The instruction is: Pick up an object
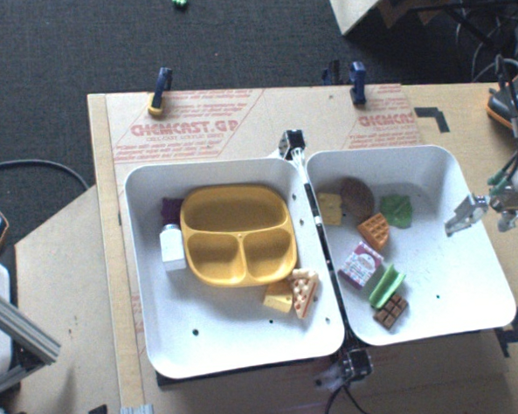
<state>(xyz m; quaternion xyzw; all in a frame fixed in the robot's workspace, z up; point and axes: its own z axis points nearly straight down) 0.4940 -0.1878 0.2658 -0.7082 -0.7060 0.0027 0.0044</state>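
1. While the gripper (476, 212) hangs at the right bin's (475, 307) right edge, its fingers look spread apart with nothing between them.
2. Toy foods cluster in that bin's left half, the green leaf piece (397, 210) nearest, lying leftward of the claw.
3. Reaching it likely means travelling left and down.

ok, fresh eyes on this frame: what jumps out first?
The big yellow divided tray in the left bin dominates, with a small white bottle against its left side and a pizza slice toy at its lower right corner. The right bin holds a cluster of toy food along its left half, including a waffle and a green leaf. The claw sits over that bin's right edge.
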